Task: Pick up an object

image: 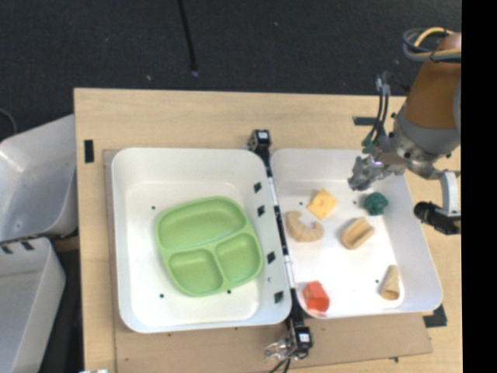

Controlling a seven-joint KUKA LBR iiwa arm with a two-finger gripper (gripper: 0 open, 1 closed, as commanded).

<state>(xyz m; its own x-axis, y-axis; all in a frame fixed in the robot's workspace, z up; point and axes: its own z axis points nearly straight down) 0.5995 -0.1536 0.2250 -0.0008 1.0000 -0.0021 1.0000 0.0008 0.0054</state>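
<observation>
The right bin [404, 286] holds several small objects: a yellow block [322, 204], a tan curved piece [303, 228], a tan bread-like roll [356, 233], a dark green lump [377, 203], a red object [314, 296] and a tan cone [390, 283]. My gripper [363, 172] hangs over the bin's upper right part, just up and left of the green lump and right of the yellow block. Nothing shows between its fingers.
The left bin [136, 286] carries a green three-compartment tray [208, 243]. Black clips [273, 231] run along the seam between the bins. The arm's orange band [435, 92] and grey wrist stand over the right bin's far right corner.
</observation>
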